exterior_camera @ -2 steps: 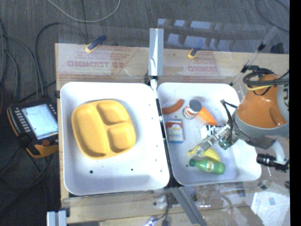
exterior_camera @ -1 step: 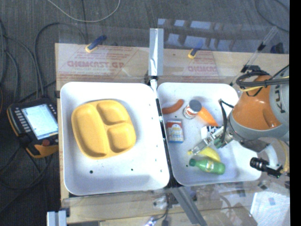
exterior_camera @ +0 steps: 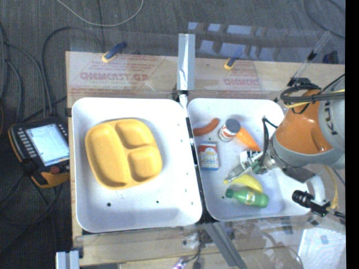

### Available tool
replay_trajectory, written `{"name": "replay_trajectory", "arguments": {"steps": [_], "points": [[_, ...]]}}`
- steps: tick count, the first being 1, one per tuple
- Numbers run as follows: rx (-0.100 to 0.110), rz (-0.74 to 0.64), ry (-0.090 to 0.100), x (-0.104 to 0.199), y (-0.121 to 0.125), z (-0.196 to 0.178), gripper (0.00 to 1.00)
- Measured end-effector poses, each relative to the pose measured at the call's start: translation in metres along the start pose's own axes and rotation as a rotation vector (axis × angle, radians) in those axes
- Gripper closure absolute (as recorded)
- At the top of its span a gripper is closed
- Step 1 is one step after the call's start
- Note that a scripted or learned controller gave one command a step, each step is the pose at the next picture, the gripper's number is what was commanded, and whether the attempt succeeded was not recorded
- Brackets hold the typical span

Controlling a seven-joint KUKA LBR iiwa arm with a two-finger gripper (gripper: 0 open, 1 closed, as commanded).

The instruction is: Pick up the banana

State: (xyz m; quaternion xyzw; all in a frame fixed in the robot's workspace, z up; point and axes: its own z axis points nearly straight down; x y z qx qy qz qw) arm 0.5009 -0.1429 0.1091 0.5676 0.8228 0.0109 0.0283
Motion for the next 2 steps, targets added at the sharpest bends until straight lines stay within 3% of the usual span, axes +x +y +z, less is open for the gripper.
{"name": "replay_trajectory", "arguments": {"steps": [1,2], "points": [[0.036,0.011,0.021,0.0228,-0.0048,0.0174,0.00],[0.036,0.010,0.026,0.0238,-0.0032,0.0075,1.00]]}}
